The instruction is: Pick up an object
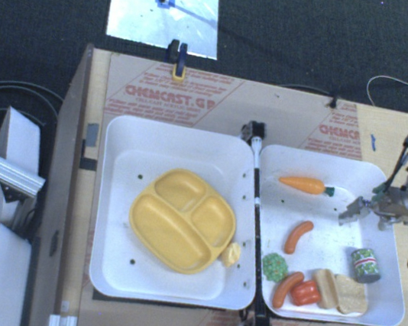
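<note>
The right bin (394, 252) holds an orange carrot (302, 185) at the back, a sausage (298, 236) in the middle and a green-labelled can (365, 264) to the right. Along its front lie broccoli (274, 267), a second sausage (287, 288), a red pepper (305, 293) and bread slices (343, 292). My gripper (365, 218) hangs over the right bin's back right part, right of the carrot and above the can. Its fingers (349, 214) stand open with nothing between them.
The left bin (119, 183) holds a yellow divided plate (183, 219) with a small yellow piece (230, 254) beside its right edge. A black divider clip (255, 133) sits between the bins. Cables lie off the bench at the upper right.
</note>
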{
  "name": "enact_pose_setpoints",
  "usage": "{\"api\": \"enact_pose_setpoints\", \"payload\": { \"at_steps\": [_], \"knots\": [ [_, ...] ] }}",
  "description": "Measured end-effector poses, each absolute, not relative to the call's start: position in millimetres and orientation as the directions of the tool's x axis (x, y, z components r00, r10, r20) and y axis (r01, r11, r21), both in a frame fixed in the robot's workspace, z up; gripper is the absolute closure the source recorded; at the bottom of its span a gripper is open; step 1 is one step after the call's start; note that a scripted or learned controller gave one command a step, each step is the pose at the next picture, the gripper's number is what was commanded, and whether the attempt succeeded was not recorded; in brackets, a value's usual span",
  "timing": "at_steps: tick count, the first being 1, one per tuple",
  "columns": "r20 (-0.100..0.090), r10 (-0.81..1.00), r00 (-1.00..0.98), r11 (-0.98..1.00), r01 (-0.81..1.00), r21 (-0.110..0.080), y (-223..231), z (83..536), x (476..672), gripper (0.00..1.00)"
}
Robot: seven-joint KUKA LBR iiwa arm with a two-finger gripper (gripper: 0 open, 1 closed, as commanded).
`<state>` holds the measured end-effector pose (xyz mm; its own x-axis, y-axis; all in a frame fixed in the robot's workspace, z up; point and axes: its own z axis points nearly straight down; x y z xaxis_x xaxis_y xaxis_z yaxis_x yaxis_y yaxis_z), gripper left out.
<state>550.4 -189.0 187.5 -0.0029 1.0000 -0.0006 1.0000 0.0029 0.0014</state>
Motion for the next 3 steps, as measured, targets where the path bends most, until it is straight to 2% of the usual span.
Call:
{"api": "enact_pose_setpoints", "payload": {
  "at_steps": [1, 2, 3],
  "knots": [
    [0.002, 1.000, -0.005, 0.005, 1.000, 0.000, -98, 147, 554.3, 0.00],
    [0.000, 1.000, -0.003, 0.003, 1.000, 0.001, -103, 84, 575.0, 0.00],
    [0.000, 1.000, -0.005, 0.005, 1.000, 0.003, -103, 95, 575.8, 1.00]
  ]
}}
